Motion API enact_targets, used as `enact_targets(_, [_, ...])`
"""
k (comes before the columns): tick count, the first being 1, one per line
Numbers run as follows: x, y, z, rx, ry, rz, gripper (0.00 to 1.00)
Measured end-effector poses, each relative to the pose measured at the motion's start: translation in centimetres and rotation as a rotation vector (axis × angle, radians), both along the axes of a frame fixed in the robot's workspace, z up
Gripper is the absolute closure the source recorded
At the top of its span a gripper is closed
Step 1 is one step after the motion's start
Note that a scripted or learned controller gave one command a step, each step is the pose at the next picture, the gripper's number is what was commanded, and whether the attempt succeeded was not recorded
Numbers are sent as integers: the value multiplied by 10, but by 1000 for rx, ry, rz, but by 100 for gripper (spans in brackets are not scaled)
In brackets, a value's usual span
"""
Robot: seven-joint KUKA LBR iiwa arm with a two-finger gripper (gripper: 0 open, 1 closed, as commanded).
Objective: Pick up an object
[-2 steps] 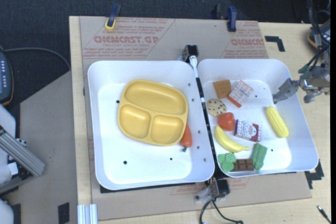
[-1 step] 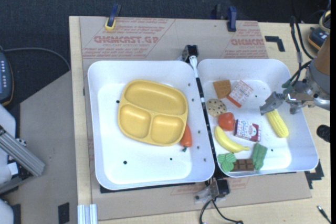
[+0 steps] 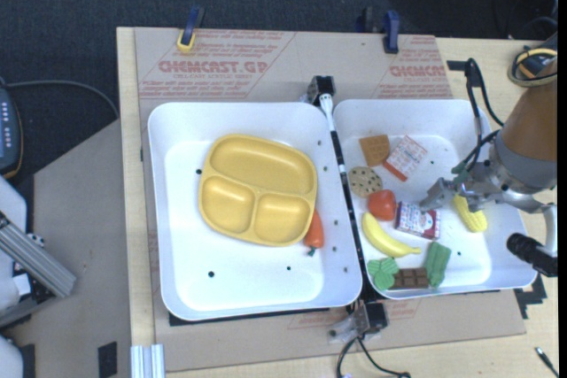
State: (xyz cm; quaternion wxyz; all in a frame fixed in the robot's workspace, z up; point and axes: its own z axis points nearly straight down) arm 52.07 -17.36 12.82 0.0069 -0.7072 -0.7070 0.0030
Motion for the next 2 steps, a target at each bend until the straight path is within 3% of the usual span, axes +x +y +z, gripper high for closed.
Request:
enact_targets(1, [2,2,-45,4,-9,1,0])
enact_targets(2, [5,-2,-32,-9,-23,0,100])
